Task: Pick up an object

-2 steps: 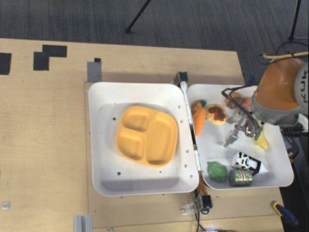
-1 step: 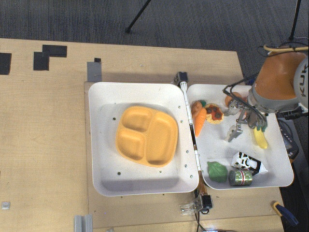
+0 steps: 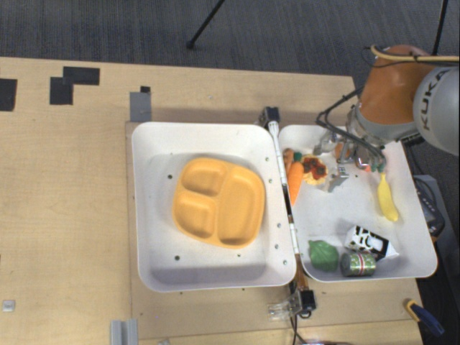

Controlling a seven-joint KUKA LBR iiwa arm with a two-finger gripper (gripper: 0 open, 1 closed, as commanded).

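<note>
While the left bin [image 3: 154, 192] bears a plate [image 3: 218, 200]; right holds banana [image 3: 387, 200].

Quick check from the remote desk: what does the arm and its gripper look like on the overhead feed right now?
The arm is light grey with a rounded orange band above the wrist and dark "KU" lettering on the grey shell. Black cables loop beside the wrist, and a thin yellowish line runs over the orange section. The gripper is a small metallic grey assembly with red and green specks near its base.
</note>
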